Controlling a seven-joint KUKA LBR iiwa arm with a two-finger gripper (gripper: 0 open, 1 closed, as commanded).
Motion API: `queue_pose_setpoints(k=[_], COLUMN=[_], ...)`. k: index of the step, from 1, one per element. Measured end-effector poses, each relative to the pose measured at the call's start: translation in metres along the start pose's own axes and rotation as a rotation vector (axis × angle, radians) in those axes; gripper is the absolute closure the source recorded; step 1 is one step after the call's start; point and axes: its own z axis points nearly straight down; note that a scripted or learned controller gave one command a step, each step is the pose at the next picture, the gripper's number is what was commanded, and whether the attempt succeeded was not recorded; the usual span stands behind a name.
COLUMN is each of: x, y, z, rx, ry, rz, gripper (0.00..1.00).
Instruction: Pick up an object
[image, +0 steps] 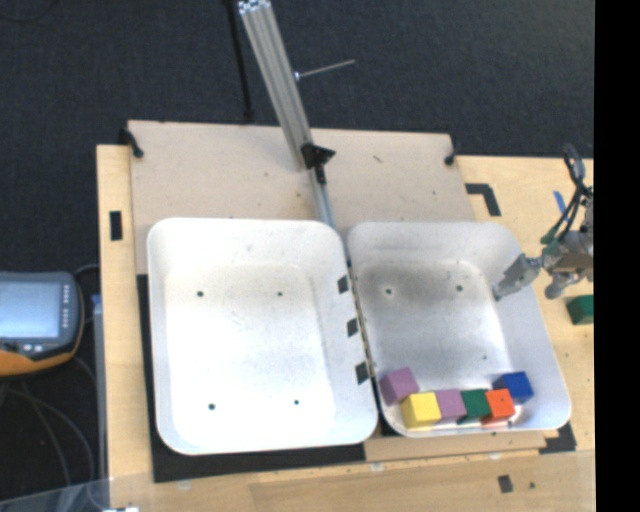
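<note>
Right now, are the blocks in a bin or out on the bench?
In: the blocks sit clustered in the near corner of the right bin.

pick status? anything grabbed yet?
Done: nothing lifted. The blocks, including the yellow block and blue block, sit along the right bin's near edge. In hand: the gripper hangs at that bin's right rim. Left: approach, grasp, lift.

Small blocks are clustered in the right bin's (520, 330) near corner. A purple block (400, 383) lies leftmost, slightly apart, with a yellow block (421, 409) just below it. A second purple block (451, 403), a green block (473, 405), an orange block (499, 404) and a blue block (514, 385) are packed in a row.
</note>
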Motion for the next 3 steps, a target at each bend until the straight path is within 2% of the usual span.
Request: queue_pose_setpoints(k=[1,2,3], x=[0.082,0.072,0.063], y=[-0.024,0.027,-0.034], z=[0.175,0.127,-0.019], rx=[-0.002,-0.007,-0.008], ry=[-0.003,-0.003,-0.003], rz=[-0.002,-0.003,0.002], gripper=[0.0,0.0,0.0])
